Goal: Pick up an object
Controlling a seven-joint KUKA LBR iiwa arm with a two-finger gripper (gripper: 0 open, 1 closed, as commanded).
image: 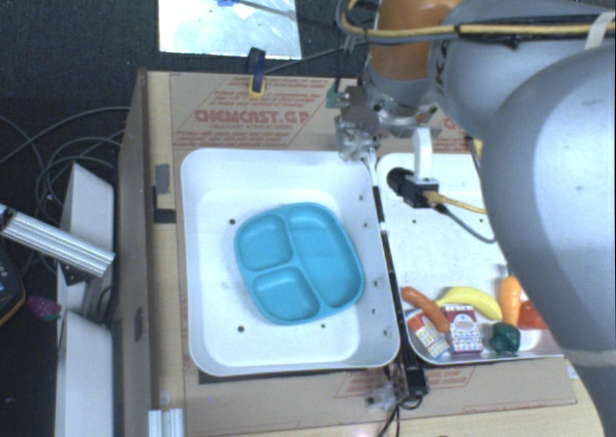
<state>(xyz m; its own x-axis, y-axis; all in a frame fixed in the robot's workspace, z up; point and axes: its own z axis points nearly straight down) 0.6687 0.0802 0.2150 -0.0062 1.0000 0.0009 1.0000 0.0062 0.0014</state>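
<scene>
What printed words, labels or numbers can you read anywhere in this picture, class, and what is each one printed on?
"CHEMCAST GP": red print on the brown board behind the left bin; the smaller red lines around it are too blurred to read.
The small red and white carton in the right bin carries print, too small to read.

left bin (207,262): blue tray (298,262) fills middle | right bin (433,233): toys crowd near corner, probably open mid-floor
</scene>
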